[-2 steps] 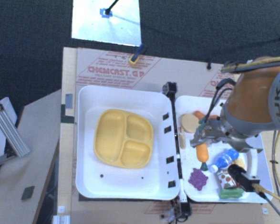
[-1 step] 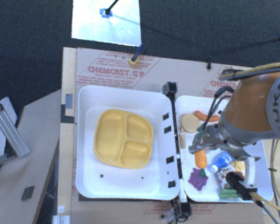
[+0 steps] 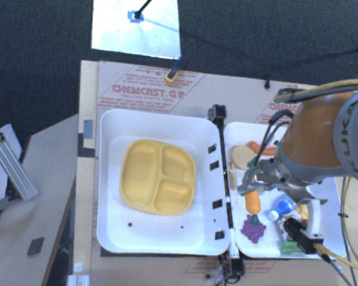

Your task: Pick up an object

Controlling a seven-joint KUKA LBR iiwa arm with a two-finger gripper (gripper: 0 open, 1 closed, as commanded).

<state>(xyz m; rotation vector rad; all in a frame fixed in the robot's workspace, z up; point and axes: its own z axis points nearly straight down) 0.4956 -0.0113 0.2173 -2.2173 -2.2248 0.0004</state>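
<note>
Lying in the white bin on the view's right [image 3: 236, 132], close to its left wall and about midway along it, is an orange carrot-shaped toy [image 3: 253, 202]. The jaws hang just over its far end. The wrist hides them enough that I cannot tell whether they are apart or together. The grey and orange arm [image 3: 326, 137] reaches in over this bin's right edge and covers much of its far half.

Toward the near left corner of the same bin, just beside the carrot's near tip, sits a purple bunch of grapes [image 3: 253, 229]. A blue and white piece [image 3: 282, 209] lies to the right of the carrot, with a yellow piece [image 3: 303, 210] beyond it. A green piece [image 3: 291, 247] rests by the near edge. Near the far left corner lies a round beige piece [image 3: 241, 156], with an orange-red piece [image 3: 261, 148] just beside it.

The bin on the view's left [image 3: 109, 226] holds a yellow divided plate [image 3: 158, 176] at its middle. Both bins stand side by side on the tabletop [image 3: 231, 94].
</note>
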